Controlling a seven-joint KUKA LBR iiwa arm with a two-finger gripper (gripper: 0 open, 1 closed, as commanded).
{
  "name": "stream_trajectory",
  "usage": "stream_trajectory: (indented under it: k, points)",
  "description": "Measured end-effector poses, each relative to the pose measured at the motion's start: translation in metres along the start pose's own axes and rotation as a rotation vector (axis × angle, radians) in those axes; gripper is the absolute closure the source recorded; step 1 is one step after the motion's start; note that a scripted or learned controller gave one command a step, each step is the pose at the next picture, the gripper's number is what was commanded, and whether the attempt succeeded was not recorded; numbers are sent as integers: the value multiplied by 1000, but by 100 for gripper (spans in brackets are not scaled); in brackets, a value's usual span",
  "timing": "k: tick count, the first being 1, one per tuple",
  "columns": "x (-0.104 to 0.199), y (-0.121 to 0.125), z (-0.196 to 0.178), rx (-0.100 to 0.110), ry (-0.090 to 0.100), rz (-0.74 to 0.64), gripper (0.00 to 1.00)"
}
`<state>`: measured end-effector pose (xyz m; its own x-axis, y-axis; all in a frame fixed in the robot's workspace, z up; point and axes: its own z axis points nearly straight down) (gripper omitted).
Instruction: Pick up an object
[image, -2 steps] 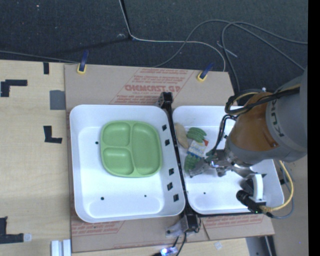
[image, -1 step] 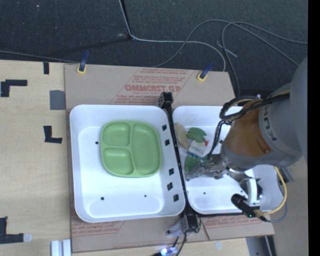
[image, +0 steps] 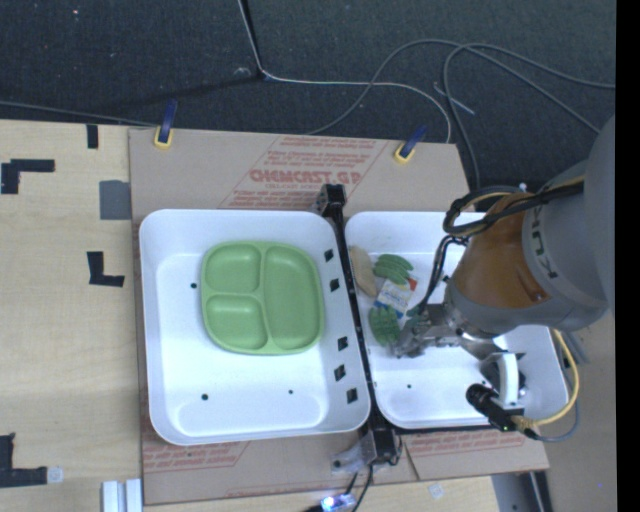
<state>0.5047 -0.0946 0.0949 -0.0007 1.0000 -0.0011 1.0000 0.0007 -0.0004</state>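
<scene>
A small heap of objects lies in the right bin (image: 440, 400) near its left wall: a tan piece (image: 362, 270), a green leafy item (image: 394, 267), a white packet with a red mark (image: 396, 295) and a darker green item (image: 384, 322). My gripper (image: 412, 338) is down in this bin at the lower right edge of the heap, right next to the darker green item. The bulky wrist hides the fingertips.
The left bin (image: 175, 400) holds a light green divided plate (image: 263, 297). A black clip row runs along the seam between the bins (image: 345, 300). Cables cross the dark floor behind the bench. The arm's body covers the right bin's right half.
</scene>
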Motion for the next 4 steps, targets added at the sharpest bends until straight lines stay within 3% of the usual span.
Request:
stream_trajectory:
  k: [3,4]
  points:
    - [-11,-6,-161,-5,0,0,100]
    - [45,0,-163,0,2,-6,100]
